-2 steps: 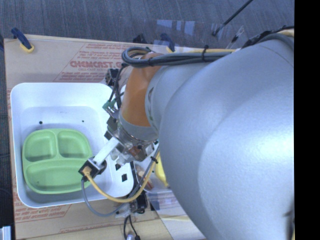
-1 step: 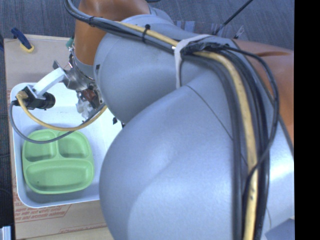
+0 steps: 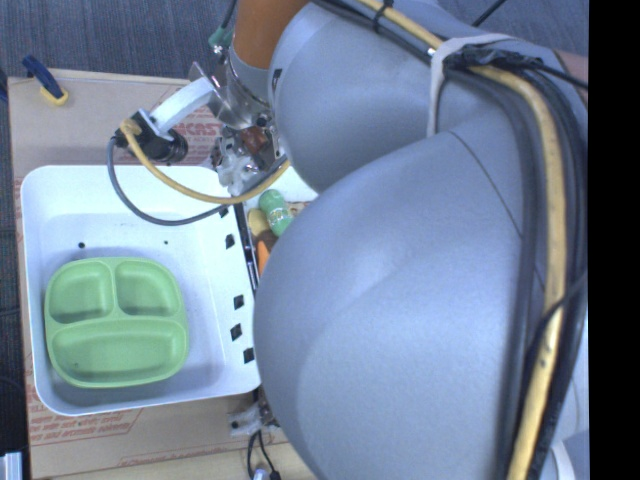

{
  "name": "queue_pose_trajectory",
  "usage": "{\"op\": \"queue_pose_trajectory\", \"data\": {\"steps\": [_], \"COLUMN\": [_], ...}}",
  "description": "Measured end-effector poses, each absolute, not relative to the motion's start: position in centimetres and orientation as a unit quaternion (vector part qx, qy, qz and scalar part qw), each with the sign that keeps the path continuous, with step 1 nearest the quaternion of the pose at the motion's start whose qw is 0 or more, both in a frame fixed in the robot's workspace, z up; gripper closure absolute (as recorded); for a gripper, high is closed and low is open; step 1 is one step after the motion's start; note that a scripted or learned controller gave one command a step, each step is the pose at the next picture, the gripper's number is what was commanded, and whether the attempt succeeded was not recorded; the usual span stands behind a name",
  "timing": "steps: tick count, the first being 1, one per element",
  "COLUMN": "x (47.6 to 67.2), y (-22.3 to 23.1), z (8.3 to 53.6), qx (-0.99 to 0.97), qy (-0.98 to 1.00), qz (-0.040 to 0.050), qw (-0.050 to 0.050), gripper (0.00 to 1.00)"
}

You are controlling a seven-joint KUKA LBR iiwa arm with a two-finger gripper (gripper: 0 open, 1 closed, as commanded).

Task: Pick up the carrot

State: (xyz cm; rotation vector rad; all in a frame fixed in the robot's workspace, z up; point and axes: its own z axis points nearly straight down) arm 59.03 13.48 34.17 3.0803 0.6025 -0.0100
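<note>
Gripper (image 3: 240,163) upper centre, opening can't tell; drop straight onto the orange carrot (image 3: 262,253) sliver below, clear of the green item (image 3: 273,211).

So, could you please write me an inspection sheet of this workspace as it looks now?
Surface: left white bin on a brown bench; the arm covers the right bin.
Job's things: small orange piece, probably the carrot, just right of the divider, mostly hidden.
Clutter: green divided plate in the left bin; a green object beside the orange piece.
Tool: tool above the divider; finger state unclear.
Cables: black and yellow cables loop over the left bin.
Surroundings: blue and yellow clamp at the bench's far left corner.
</note>
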Motion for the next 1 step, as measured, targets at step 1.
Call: {"op": "queue_pose_trajectory", "data": {"steps": [1], "x": [61.26], "y": [5.88], "z": [39.92], "qx": [0.982], "qy": [0.188], "qz": [-0.0032], "qw": [-0.001], "gripper": [1.00]}}
